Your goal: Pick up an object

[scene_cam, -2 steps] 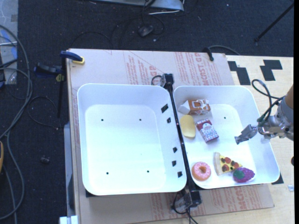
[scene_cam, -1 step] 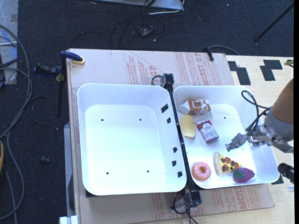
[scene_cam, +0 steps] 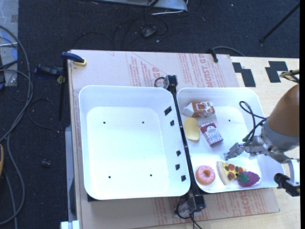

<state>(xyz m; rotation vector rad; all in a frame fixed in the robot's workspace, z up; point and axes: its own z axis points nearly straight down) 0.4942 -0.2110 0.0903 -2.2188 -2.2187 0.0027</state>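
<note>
claw over right bin | above pizza slice | beside red carton

Right bin white. Inside it: pink donut, yellow-and-red pizza slice, purple grapes, pale yellow piece, red carton, orange-brown carton, print possibly white.

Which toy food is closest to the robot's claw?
The pizza slice. It lies just below the gripper, in the right bin. The pink donut, purple grapes and red box lie a bit farther off.
</note>
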